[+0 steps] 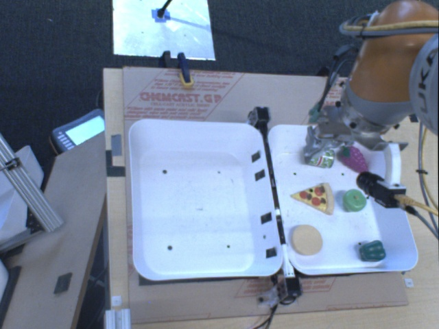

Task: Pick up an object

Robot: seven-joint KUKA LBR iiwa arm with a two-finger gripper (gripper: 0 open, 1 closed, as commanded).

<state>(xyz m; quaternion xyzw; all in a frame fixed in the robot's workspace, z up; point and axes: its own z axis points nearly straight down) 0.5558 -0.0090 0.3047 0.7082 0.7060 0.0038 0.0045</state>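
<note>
From the fixed overhead camera, the grey arm's pincer [321, 149] is down in the right-hand shallow white plastic bin [405, 252], directly over a small green-and-silver can-like object [321, 159]; whether it grips the object I cannot tell. Beside that object lies a magenta toy [355, 160]; nearer the camera sit a pizza-slice toy [314, 197], green round piece [354, 200], tan disc [306, 239] and dark green block [371, 251], loosely spaced. The object sits close to the bin's far rim, leaving tight clearance there.
</note>
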